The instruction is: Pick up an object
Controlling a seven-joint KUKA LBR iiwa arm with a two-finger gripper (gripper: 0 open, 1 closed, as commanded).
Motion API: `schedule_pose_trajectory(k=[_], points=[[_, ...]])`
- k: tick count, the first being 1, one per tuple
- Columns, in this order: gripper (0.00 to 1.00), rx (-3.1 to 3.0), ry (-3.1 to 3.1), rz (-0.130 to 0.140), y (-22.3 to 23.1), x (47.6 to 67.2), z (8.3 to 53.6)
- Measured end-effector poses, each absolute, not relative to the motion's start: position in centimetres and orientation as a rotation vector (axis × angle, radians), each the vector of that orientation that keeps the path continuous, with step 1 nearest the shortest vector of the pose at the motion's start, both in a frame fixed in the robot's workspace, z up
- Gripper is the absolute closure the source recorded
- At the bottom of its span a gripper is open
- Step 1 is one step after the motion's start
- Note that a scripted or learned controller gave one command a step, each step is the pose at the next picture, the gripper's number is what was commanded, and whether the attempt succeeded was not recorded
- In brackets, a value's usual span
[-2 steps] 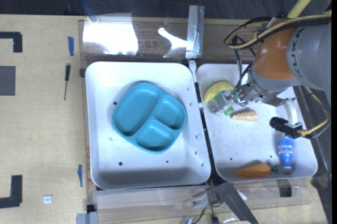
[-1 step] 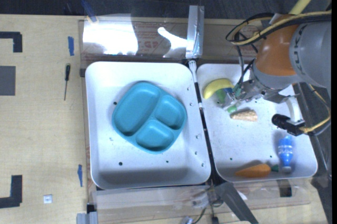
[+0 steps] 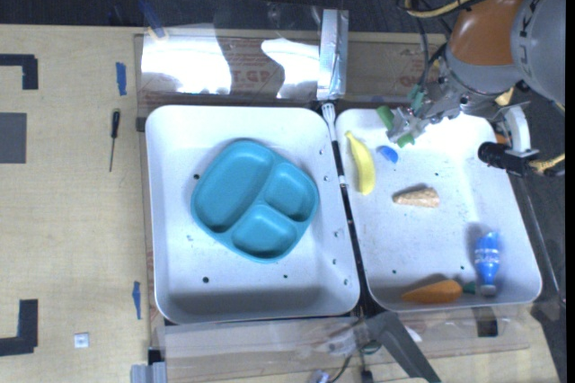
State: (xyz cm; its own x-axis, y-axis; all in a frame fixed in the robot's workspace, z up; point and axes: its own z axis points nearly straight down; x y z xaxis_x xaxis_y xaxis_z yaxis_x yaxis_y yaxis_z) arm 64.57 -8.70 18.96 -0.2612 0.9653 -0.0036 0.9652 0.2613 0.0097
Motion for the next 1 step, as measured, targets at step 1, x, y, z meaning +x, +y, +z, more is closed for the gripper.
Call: schedule_pose_trajectory(k=[1], points=[[1.0, 2.176, 2.263, 0.001, -6.66, 64.89, 18.44]])
